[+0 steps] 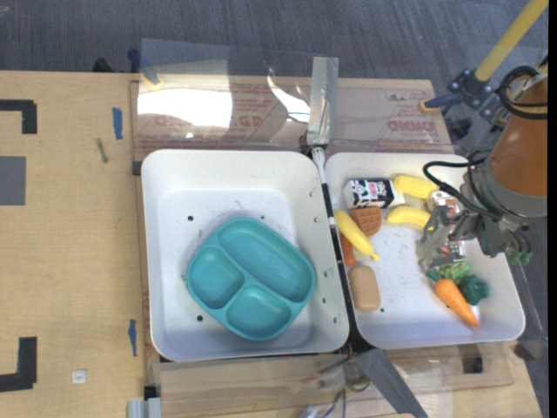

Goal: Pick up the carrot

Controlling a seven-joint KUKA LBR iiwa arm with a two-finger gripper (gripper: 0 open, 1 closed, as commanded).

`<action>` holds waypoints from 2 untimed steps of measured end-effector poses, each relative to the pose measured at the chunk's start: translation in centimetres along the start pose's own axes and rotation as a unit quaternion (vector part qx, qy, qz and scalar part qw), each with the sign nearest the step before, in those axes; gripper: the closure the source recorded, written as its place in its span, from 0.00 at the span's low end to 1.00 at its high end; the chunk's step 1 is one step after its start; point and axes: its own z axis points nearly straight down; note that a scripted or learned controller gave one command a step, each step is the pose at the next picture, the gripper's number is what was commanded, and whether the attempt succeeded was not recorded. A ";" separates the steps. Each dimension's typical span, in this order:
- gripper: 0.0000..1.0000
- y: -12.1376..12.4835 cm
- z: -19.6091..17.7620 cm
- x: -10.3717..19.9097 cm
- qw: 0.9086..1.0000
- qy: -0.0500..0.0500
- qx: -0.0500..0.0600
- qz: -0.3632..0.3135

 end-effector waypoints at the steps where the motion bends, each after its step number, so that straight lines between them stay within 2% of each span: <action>1: 1.00 -5.6 13.4 0.5 0.997 0.002 0.000 -0.076; 2: 1.00 -7.2 12.1 2.4 0.985 0.005 -0.002 -0.171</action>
